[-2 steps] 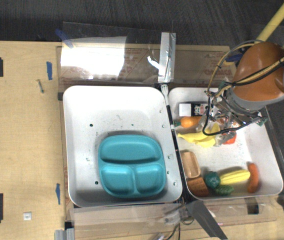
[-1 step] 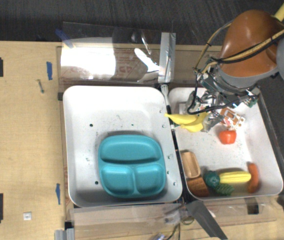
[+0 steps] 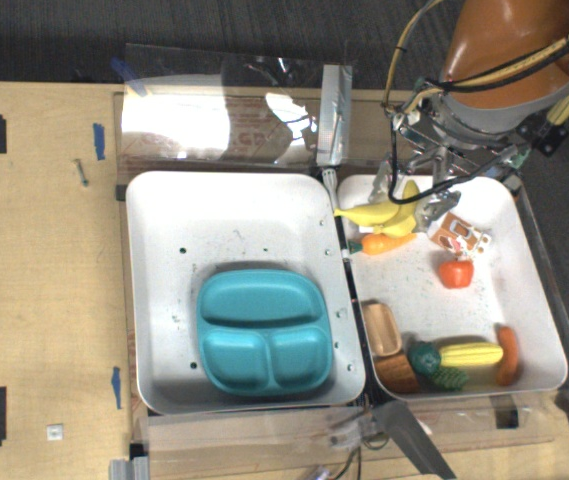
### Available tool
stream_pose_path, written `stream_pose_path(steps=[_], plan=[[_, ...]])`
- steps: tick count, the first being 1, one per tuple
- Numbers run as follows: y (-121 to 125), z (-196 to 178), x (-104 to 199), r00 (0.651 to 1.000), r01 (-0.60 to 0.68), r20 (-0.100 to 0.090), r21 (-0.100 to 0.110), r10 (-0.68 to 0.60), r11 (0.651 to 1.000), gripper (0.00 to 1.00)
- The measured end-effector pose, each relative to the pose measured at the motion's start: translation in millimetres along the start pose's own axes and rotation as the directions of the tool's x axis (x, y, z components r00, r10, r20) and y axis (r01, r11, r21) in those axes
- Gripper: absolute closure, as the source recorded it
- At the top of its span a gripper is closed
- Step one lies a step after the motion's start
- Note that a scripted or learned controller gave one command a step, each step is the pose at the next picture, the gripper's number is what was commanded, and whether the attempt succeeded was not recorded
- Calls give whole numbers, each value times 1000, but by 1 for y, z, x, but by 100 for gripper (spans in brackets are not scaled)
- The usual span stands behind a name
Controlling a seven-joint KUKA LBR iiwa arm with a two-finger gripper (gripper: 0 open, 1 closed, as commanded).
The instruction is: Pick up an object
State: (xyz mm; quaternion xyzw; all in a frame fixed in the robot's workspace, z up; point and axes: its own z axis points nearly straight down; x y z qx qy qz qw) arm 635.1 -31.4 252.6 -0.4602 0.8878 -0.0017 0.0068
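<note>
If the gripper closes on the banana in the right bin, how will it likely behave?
The banana looks like a smooth plastic toy, so it is probably stiff and light, and may slip between narrow fingers. Its curved shape could make it pivot or rock when nudged. It lies against the bin wall beside an orange piece, so a push may jam it there.

Bright overhead light, glare on clear panel (image 3: 224,118) — slightly soft focus

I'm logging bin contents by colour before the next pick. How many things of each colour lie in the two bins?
Teal: 1, the divided tray
Yellow: 2, banana, corn
Orange or red: 4
Brown: 2
Green: 1
Total: 10
</note>
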Motion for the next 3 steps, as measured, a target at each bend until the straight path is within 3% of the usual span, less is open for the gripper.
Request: stream_pose_path(steps=[1,2,3], plan=[[-44,0,5,994,106,-2,-4,-106,994,100],[-29,32,-15,987,163,-4,-11,-163,986,100],[-31,17,-17,987,158,5,-2,-158,987,100]])
